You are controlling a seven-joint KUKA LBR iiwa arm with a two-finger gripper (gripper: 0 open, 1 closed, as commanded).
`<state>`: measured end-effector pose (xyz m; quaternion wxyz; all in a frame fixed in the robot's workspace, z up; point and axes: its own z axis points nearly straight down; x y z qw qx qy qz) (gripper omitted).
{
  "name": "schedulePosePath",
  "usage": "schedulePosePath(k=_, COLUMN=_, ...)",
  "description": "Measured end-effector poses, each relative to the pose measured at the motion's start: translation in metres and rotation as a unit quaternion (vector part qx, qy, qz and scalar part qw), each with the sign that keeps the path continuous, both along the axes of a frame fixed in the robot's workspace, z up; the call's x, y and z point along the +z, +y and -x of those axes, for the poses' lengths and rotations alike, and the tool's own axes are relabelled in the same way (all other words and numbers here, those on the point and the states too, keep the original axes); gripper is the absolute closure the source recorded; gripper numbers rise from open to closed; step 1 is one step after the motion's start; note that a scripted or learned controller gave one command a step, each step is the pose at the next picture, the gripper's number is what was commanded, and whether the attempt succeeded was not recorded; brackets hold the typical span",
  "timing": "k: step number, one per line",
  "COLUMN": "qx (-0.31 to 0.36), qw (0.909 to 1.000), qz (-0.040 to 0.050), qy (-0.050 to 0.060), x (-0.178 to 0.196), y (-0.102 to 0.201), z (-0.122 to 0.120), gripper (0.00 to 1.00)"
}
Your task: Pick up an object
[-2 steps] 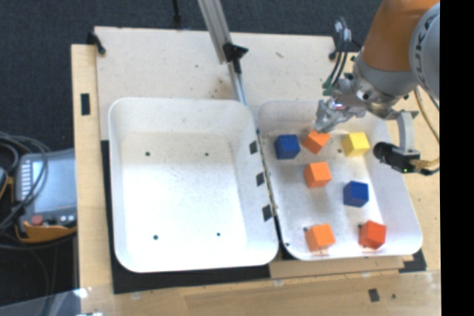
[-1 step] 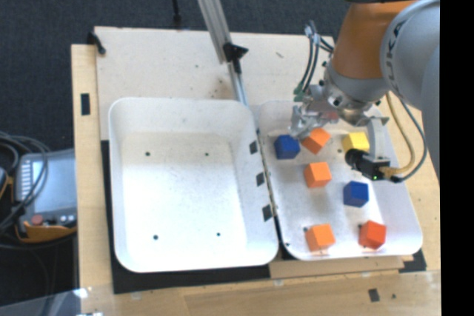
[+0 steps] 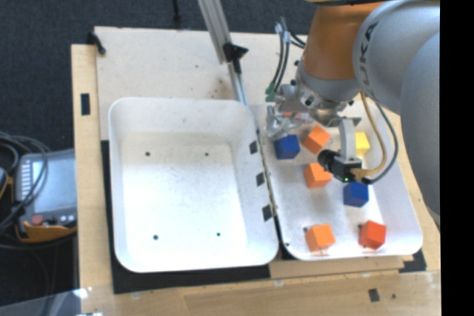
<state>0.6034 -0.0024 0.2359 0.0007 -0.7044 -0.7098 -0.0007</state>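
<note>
**A:** What's in shot, and where's the claw?

**B:** Slanted overhead view of a bench w/ two shallow white bins. A grey robot arm w/ an orange band (image 3: 333,33) reaches in from view-right. Its claw (image 3: 282,120) hangs low over the far corner of the right-hand white bin (image 3: 404,233). The left-hand white bin (image 3: 185,181) lies view-left of the claw. You can't tell if the claw is wide or narrow; it's too small and cluttered here. Nothing shows gripped in it.

**A:** Nearest obj?

**B:** A small blue cube (image 3: 286,148), just beside the claw on its near side, close to the bin wall. A small orange cube (image 3: 318,138) sits just view-right of the claw, near the blue one but apart. A yellow cube (image 3: 361,143) lies further view-right. Nearer the camera are a second orange cube (image 3: 317,175) and a second blue cube (image 3: 355,194). Well apart from the claw, by the front rim, are a third orange cube (image 3: 320,236) and a red-orange cube (image 3: 372,234).

**A:** How do I do this step well?

**B:** I'd judge you're at approach, no grasp yet. Go for the first blue cube. Centre the claw over it, square to its flat faces, set wider than the cube, then descend straight. Main risks are prob. clipping the bin wall or nudging the orange neighbour. Close, lift slowly & check the cube comes w/ it.
</note>
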Motion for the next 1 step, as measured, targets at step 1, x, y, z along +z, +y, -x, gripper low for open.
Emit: schedulePosePath(k=1, qx=0.001, qw=1.0, qz=-0.0004, qy=0.0, x=0.0106, y=0.0527, z=0.0189, gripper=1.0)
